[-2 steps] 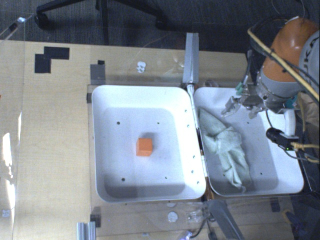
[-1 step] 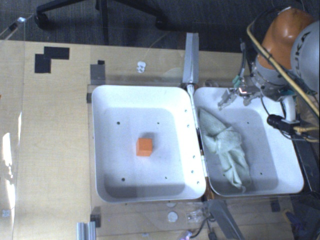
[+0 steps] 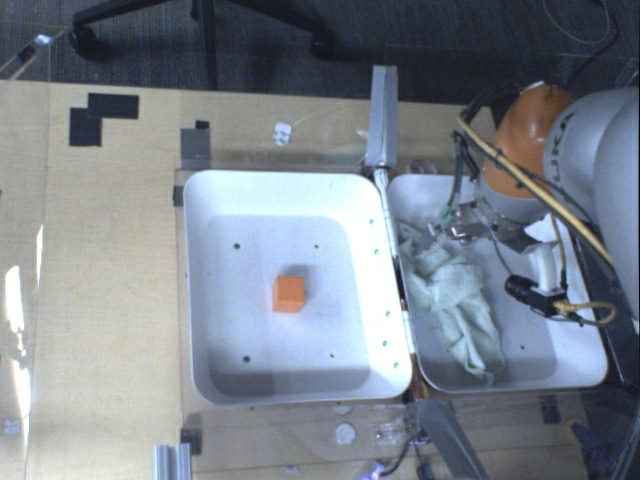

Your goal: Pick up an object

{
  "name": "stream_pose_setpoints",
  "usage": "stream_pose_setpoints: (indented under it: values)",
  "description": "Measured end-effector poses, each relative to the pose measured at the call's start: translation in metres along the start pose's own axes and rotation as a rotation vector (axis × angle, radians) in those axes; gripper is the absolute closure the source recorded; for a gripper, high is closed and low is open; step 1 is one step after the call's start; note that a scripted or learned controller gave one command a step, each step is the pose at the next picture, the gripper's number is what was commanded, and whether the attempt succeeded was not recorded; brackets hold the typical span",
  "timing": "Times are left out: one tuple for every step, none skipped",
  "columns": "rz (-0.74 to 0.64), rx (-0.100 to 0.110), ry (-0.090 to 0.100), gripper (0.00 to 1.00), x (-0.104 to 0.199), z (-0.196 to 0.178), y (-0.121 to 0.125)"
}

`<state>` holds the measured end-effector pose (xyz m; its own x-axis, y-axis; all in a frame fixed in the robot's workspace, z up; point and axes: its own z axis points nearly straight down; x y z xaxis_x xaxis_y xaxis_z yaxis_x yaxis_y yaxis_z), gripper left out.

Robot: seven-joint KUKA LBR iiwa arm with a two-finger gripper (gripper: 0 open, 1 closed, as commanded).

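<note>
Two white bins side by side. Left bin [image 3: 210, 268]: one small orange block [image 3: 289, 294] near the floor's middle, roughly square from above, no clear long axis, edges about parallel to the bin walls. Right bin [image 3: 580, 363]: crumpled pale cloth [image 3: 455, 303] running lengthwise front to back. Gripper [image 3: 455, 226] low over the cloth's far end; jaw state cannot be made out. Block well left of gripper, across the divider.
</note>
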<state>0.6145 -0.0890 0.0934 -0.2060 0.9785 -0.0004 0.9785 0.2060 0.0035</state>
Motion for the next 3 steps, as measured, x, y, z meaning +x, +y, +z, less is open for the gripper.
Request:
stream_pose_setpoints:
  values:
    - [0.293, -0.009, -0.001, 0.00, -0.016, 0.005, 0.002]
    - [0.291, -0.013, -0.003, 1.00, -0.017, -0.005, 0.005]
    - [0.340, 0.002, -0.002, 1.00, -0.024, -0.134, 0.053]
